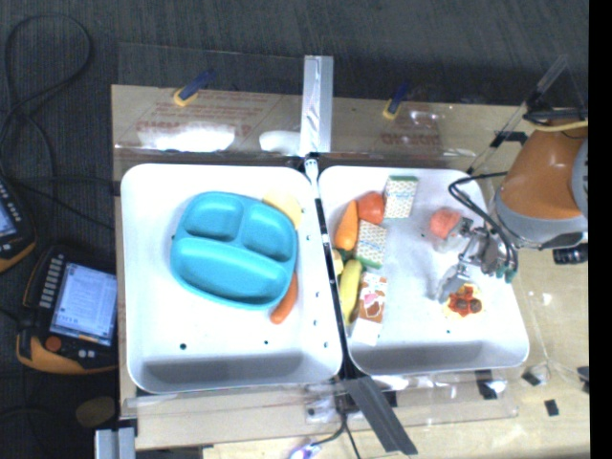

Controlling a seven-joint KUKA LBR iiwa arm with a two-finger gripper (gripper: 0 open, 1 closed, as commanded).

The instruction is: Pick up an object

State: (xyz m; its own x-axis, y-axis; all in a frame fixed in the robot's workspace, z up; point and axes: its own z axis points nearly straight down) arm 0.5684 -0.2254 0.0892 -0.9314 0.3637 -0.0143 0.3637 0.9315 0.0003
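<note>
My gripper (457, 277) hangs low over the right side of the right bin (430, 347), its metal fingers (449, 280) spread apart with nothing between them. A small red berry-like piece (466, 303) lies just below and right of the fingertips. A salmon-coloured piece (445, 223) sits a little above the gripper. Along the bin's left wall lie an orange carrot-like piece (346, 227), a red piece (371, 208), a yellow banana (350, 288) and patterned packets (400, 196).
The left bin (153, 342) holds an upturned blue divided plate (235, 247), with an orange carrot (285, 302) by its lower right edge and a yellow piece (283, 204) at its upper right. The arm's orange band (540, 175) rises at the right.
</note>
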